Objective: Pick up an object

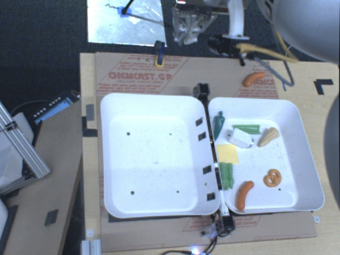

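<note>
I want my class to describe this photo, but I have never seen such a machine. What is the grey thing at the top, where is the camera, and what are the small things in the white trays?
The camera is fixed above a bench, looking down at a slant. The grey bulk at the top right is a robot arm; its pincer, the part meant to grasp things, hangs above the far end of the bench with nothing in it. Two shallow white trays sit side by side. The right tray contains toy food: a corn cob, a pretzel, a sausage, a yellow slice, a white block and green pieces. Another sausage lies on the bench beyond the trays. Nothing has been picked up yet.
</note>
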### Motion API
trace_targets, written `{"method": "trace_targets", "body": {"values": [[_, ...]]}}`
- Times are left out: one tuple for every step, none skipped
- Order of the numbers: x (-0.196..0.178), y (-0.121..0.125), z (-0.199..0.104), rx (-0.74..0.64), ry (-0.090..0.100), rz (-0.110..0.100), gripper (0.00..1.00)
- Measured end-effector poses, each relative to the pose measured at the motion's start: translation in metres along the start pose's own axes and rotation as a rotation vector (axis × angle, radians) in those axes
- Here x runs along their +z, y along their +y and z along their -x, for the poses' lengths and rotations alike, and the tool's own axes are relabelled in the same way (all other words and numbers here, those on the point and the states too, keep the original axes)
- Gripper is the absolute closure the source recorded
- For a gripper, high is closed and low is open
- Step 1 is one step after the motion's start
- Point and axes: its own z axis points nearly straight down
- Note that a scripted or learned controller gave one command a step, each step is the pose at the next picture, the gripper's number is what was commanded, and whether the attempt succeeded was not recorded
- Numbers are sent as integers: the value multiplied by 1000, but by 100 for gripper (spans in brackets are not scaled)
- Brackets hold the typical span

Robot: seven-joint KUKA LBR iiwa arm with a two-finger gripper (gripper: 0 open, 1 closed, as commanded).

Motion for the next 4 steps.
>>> {"method": "trace_targets", "body": {"values": [[-18, 3, -42, -8, 2, -1, 100], [-20, 22, 1, 1, 0, -3, 100], [-56, 20, -38, -7, 3, 0, 100], [-53, 21, 50, 6, -2, -4, 100]]}}
